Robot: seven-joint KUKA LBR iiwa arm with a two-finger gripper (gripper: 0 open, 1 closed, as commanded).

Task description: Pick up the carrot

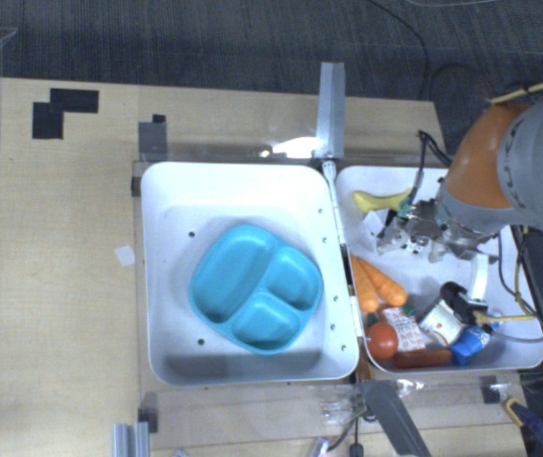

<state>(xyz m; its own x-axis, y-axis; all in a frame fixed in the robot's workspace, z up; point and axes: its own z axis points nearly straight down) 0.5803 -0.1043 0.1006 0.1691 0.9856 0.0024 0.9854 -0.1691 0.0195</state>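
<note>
Orange carrot (378, 283) in right bin (529, 355), gripper (397, 235) above it, grip state unclear, labels unreadable

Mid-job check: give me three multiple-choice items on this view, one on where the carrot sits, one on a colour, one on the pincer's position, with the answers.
1. Where is the carrot?
A. In the right bin, near its left wall
B. On the blue plate
C. On the bench outside the bins

2. What colour is the divided plate in the left bin?
A. Red
B. Blue
C. Yellow

3. Where is the pincer?
A. Over the left bin
B. Over the right bin, apart from the carrot
C. Outside both bins

Answers: 1 A, the carrot lies beside the wall of the right bin that adjoins the left bin. 2 B, the plate is plainly light blue. 3 B, the pincer sits above the carrot in the view, near the banana.
</note>
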